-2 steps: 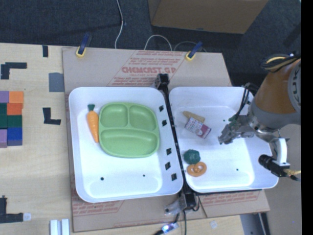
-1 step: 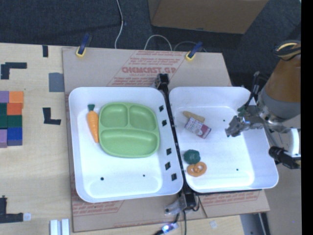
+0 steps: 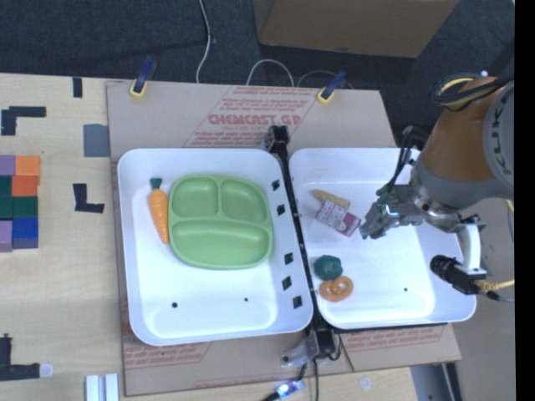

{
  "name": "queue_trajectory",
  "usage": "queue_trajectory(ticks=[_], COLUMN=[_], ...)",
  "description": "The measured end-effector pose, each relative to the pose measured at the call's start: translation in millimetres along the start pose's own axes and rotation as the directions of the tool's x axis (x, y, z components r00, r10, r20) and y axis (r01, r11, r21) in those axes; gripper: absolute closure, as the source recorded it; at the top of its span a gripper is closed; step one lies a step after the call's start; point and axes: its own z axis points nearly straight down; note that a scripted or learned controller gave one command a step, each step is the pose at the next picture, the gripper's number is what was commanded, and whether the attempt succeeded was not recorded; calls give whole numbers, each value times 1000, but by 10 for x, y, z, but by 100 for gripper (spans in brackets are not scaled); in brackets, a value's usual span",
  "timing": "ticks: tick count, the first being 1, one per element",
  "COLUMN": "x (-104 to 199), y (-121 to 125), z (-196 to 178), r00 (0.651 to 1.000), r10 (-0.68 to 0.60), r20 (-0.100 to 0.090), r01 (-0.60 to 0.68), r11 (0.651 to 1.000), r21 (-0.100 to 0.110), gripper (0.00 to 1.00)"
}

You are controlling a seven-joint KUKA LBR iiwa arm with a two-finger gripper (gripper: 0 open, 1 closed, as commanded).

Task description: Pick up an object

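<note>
pincer (image 3: 374, 223) hangs just beside the small bottle (image 3: 336, 215), its grip state seemingly unreadable.

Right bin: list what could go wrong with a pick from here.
1. The gripper hangs just right of the small bottle, which lies on its side; closing there may only nudge or roll it.
2. The bottle touches a tan stick-like piece, so a grasp could catch both or push one away.
3. The green lump and pretzel sit close together near the right bin's left wall, which leaves the fingers little room there.
</note>
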Motion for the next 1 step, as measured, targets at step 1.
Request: queue_trajectory(ticks=[1], x=[564], y=[12], z=[67], r00=[1000], r10=[-3], r20=[-2], r01=[3], r11=[1000], r21=[1], gripper=[100])
